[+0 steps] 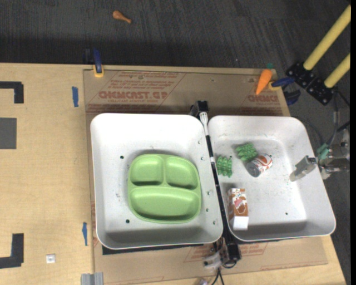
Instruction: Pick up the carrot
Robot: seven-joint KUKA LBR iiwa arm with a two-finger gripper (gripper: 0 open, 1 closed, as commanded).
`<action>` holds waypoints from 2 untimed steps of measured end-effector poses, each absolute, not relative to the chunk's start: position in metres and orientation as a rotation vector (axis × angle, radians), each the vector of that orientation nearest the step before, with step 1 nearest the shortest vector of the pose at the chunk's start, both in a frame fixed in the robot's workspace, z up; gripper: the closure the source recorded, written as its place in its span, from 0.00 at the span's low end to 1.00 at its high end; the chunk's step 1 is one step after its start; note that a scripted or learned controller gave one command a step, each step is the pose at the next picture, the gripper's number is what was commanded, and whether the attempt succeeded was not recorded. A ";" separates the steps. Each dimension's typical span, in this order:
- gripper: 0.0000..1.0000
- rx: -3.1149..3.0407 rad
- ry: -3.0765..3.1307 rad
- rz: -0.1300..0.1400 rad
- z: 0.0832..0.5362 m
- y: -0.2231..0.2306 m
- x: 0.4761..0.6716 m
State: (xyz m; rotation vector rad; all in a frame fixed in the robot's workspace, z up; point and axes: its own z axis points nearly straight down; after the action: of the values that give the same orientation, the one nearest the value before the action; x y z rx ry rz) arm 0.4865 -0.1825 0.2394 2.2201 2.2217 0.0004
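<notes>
- The carrot (263,81) lies outside both bins, on the cardboard sheet (167,92) beyond the right bin's far edge, near its far left corner – orange body tilted, green top pointing away from the bins.
- The gripper (303,167) sits at the right bin's right side, just over the rim, well apart from the carrot; nothing shows between its fingers, and whether they stand wide or narrow I cannot tell at this size.
- The right bin (295,209) holds four things: a small red-and-silver can (259,164) lying on its side, two green leafy-looking pieces (245,151) (224,165) near the left wall, and a red-and-white carton (238,207) lying flat toward the near left corner.
- The left bin (111,139) holds a light green divided plate (164,186) with three compartments, set roughly in the middle.
- A small orange object (120,16) – too small to identify – lies on the dark floor beyond the bench.
- Two yellow rods (334,39) with black clamps slant in at the upper right.
</notes>
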 end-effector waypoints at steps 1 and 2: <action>0.00 2.602 1.768 -0.002 0.143 -0.134 0.479; 0.00 2.854 1.324 -0.003 0.124 -0.107 0.479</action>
State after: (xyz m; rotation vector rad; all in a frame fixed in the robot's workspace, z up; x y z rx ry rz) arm 0.4790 -0.1066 0.1240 2.8542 1.3239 -0.0026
